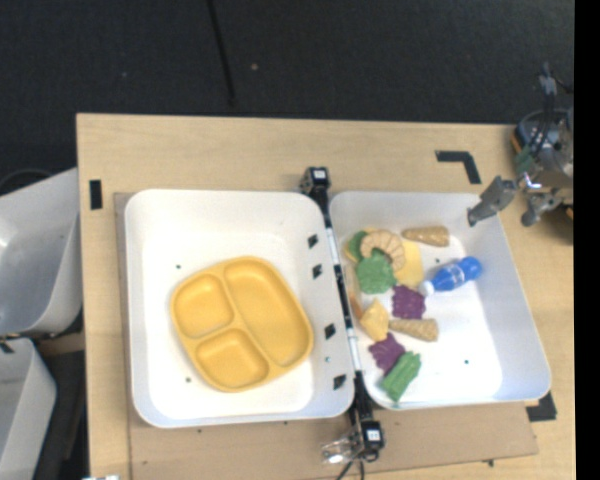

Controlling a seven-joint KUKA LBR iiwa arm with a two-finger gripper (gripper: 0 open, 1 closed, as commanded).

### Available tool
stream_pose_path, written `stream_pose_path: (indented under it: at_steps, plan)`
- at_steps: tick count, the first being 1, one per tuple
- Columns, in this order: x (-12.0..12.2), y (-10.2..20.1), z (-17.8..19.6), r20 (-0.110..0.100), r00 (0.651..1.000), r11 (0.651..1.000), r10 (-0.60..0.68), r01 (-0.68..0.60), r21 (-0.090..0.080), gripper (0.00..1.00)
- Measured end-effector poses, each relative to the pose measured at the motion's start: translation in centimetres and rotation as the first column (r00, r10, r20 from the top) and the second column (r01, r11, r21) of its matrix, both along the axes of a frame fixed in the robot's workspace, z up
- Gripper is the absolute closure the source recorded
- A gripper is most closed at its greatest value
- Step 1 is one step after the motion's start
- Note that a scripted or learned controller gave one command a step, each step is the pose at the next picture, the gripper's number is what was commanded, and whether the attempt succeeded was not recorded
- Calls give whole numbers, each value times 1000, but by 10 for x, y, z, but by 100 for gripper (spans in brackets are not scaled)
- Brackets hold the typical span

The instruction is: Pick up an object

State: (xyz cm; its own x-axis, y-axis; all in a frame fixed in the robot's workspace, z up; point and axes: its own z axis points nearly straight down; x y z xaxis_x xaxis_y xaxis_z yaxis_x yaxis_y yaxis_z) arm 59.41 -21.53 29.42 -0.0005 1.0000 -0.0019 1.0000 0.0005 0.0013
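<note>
Gripper (pixel 490 200) is seen at the right white bin's (pixel 500 368) far corner; its state cannot be told. Nearest candidate judged to be the small blue plastic bottle (pixel 453 274), just below-left of the gripper, long axis slanting toward it.

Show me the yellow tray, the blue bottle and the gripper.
yellow tray (pixel 242 321), camera view, its central divider.
blue bottle (pixel 454 274), camera view, middle of its body.
gripper (pixel 483 209), camera view, its grey tip.
</note>
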Motion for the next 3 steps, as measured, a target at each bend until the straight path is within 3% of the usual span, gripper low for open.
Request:
stream_pose_path:
  at_steps: [1,2,3]
  plan:
    - [-58,15,-200,-8,1000,1000,-3,3,5,0]
    - [-94,73,-193,-2,1000,1000,2,-2,3,0]
    - [-102,170,-88,8,1000,1000,11,-11,5,0]
